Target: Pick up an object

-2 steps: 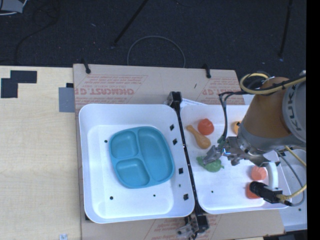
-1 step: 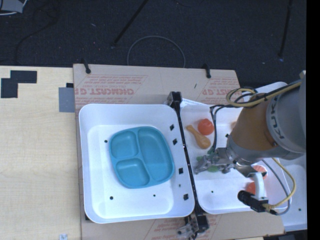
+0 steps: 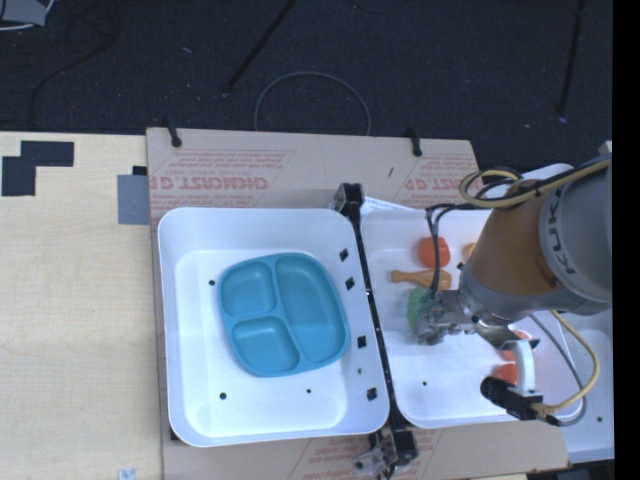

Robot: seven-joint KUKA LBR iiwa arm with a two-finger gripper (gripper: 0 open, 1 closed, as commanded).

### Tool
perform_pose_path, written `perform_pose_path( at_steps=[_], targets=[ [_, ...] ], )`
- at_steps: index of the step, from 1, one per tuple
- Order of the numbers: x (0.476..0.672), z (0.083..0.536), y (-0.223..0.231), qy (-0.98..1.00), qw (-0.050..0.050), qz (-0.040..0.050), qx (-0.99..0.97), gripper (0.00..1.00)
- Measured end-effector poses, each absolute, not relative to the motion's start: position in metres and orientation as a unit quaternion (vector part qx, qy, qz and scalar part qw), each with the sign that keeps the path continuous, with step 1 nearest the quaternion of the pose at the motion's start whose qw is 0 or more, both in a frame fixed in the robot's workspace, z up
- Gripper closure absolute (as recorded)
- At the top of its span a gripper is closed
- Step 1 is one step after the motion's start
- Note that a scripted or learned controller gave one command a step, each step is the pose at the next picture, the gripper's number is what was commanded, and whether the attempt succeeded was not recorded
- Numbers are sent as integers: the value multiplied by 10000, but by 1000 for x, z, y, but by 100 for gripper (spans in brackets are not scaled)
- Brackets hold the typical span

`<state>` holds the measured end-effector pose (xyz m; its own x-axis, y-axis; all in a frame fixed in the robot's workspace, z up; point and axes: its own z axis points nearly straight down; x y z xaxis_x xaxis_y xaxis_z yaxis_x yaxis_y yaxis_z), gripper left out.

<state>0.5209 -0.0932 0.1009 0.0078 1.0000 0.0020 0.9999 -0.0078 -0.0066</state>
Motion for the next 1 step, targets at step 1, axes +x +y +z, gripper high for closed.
perform_pose_path(
  at_steps=[1],
  targets=[
    [525, 144, -96, -7061, -2, -3, -7081, 100]
  ],
)
